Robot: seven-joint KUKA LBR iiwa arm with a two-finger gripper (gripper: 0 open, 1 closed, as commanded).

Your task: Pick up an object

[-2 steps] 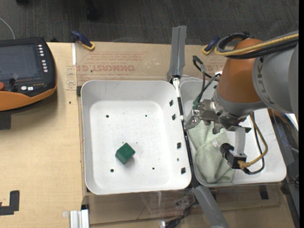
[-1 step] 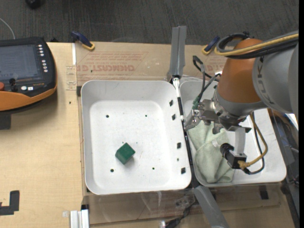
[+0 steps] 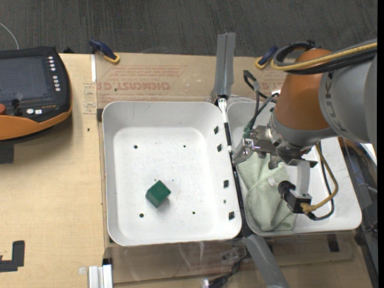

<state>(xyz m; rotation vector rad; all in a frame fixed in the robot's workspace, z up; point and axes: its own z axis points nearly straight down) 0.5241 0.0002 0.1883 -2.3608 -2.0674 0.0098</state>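
Red print on the cardboard sheet [image 3: 150,80], seen upside down, is too faint to read

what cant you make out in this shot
- Gripper: in the camera view the arm's wrist covers it from above, so whether it grips anything is unreadable.
- Pale cloth in the right bin: its upper part runs under the arm; anything beneath it is hidden.
- Orange-edged handheld screen: cut off by the left edge, display too small to read.
- Green block in the left bin: fully visible.

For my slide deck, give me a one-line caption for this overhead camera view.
Grey KUKA arm over a pale green cloth in the right white bin; a small green cube sits in the left white bin.
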